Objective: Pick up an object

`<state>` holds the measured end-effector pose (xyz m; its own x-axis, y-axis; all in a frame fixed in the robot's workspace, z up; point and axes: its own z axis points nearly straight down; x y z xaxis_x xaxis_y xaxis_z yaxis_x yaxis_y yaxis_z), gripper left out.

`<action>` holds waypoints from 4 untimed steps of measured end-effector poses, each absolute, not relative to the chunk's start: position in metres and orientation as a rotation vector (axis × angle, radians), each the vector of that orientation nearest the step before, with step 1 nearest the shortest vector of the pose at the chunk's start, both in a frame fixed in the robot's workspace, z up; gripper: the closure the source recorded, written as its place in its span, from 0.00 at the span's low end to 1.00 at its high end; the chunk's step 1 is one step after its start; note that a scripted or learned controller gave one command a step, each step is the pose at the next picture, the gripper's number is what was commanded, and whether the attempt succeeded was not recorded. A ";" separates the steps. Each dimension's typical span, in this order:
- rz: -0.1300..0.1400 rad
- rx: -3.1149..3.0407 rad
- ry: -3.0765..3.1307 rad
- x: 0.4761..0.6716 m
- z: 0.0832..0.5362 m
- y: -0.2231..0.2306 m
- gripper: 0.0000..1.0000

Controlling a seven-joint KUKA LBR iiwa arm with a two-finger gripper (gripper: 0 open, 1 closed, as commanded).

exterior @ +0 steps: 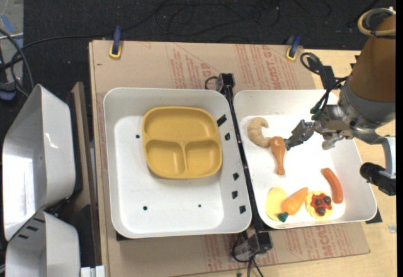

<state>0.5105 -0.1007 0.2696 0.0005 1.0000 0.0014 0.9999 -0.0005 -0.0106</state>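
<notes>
In the right bin (352, 162), toy foods lie scattered. A beige croissant (256, 130) sits at the upper left, with an orange-brown drumstick (278, 153) just below it. Along the front lie a carrot (295, 201) on a yellow piece (274, 200), a small yellow pastry with red and dark berries (320, 203), and a red sausage (333, 184). My gripper (295, 139) hangs over the bin's middle, just right of the drumstick's thick end, its tip pointing toward it. Nothing is visibly held.
The left bin (126, 162) holds a yellow divided plate (182, 141). A black divider with clips (238, 162) runs between the bins. The grey arm (371, 93) enters from the right over the right bin's far corner. White tubs (38, 162) stand at the left.
</notes>
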 end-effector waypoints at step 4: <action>0.004 -2.220 -2.217 0.508 0.095 -0.107 0.00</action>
<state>0.5082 -0.1072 0.0953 0.0018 1.0000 0.0011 1.0000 -0.0018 -0.0049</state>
